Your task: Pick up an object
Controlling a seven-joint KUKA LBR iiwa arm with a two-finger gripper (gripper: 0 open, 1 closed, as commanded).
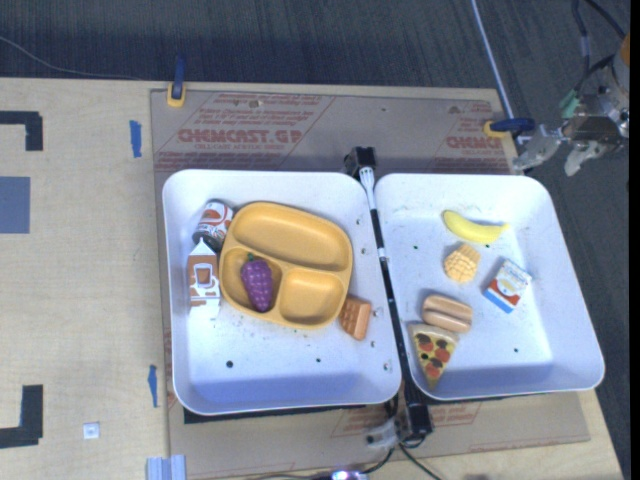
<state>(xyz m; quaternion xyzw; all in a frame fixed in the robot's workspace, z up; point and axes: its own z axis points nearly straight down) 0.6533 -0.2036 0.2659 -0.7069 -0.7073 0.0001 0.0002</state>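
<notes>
A: Gripper (585, 133) is sitting at the top right, off past the far right corner of the right bin (575, 298), over the desk edge. It's too small and blurry here, so can't tell if it's spread or pinched. Nothing seen between the tips.

B: What's closest to it?

A: Banana (473, 226), lying down and left of the gripper, near the bin's far wall. Long axis is running roughly left-right, curve bowing downward. Corn piece (461, 263) is sitting just below it; small carton (507, 287) is lying to the right of the corn.

B: Rest?

A: Hot dog (446, 312) and pizza slice (433, 353) are lying nearer the front. Left bin (180, 368) is carrying a yellow tray (300, 233) w/ grapes (258, 281) in it, well apart from the gripper.

B: So the call?

A: Guessing banana. Needs a move left and down, closing across its short width.
</notes>
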